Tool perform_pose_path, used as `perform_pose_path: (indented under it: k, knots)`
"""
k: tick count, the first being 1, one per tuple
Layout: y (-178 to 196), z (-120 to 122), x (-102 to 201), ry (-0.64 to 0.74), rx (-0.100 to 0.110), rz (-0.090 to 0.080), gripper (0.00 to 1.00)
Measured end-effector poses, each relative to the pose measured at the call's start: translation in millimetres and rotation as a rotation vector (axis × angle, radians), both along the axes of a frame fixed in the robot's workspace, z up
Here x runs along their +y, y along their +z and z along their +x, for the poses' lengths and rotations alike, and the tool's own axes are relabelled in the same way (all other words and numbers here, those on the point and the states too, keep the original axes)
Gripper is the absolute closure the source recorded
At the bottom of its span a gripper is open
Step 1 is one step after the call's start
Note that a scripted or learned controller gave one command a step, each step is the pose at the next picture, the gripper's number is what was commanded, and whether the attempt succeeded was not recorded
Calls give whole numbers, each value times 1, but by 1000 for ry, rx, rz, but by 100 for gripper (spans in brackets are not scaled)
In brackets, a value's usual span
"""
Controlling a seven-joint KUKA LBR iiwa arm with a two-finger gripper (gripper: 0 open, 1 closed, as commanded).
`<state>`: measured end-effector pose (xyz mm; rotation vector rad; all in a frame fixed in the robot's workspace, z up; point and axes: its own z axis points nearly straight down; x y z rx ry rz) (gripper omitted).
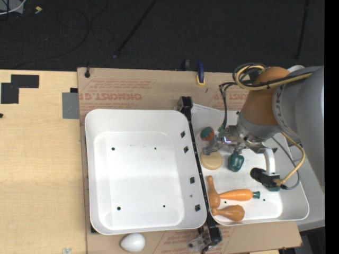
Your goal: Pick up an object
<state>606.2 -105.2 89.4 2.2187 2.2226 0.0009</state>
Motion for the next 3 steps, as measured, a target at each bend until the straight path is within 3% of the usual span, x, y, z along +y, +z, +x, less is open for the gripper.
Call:
perform_pose_path:
  k: [1, 2, 3]
  knots:
    - [2, 12, 17, -1, -7, -3, 0]
    - [-2, 39, 23, 0, 1, 1, 0]
    - [-2, -18, 16, -3, 9, 2, 0]
